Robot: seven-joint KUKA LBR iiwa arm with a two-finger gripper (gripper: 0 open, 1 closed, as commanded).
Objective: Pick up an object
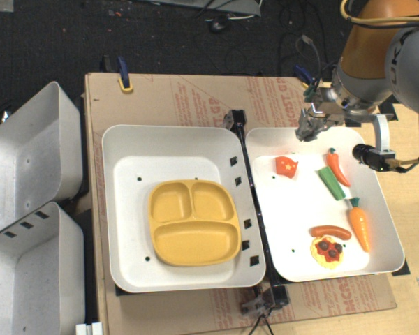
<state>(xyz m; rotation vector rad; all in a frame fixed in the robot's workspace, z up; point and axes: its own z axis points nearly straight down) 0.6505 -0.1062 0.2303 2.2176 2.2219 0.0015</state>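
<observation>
Nearest the camera, a small round pizza (327, 250) lies flat in my right bin (293, 257), a glossy sausage (330, 232) touching it. Two tapered carrots (359, 227) (337, 167), one green pepper (330, 183) and one red pepper (286, 167) complete six plastic toys. One yellow three-compartment tray (194, 222) sits in the left bin (126, 187). My gripper (309, 130) hovers over the right bin's far edge; its opening I cannot tell.

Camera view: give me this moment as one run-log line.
gripper: above right bin's far edge, nothing seen held | nearest: red pepper | yellow tray: left bin
</observation>
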